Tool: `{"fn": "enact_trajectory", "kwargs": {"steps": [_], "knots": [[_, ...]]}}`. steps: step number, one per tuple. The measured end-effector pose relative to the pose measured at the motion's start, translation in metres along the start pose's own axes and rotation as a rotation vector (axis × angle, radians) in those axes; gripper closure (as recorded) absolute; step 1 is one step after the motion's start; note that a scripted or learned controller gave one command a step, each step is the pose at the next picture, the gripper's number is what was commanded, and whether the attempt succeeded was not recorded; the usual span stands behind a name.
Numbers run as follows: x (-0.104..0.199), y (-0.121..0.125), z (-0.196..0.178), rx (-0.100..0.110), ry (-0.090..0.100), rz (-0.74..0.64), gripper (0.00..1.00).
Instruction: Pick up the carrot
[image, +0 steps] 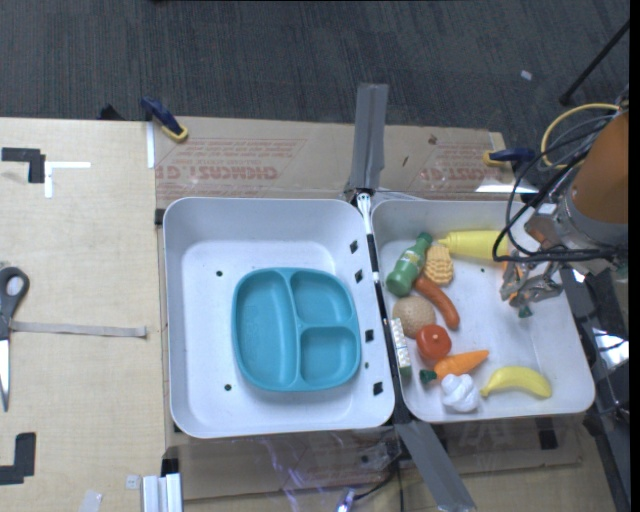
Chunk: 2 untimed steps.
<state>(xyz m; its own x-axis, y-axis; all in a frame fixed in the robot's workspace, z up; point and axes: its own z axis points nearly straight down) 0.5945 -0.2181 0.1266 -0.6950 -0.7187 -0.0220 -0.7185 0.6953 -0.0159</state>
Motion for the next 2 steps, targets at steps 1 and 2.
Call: {"fn": "enact_trajectory", "kwargs": {"steps": [1,2], "knots": [[0.000,0.000,0.000,0.000,0.000,0.000,0.00],[0.017,0.014,0.033,-0.015,0.018,-0.163,0.00]]}}
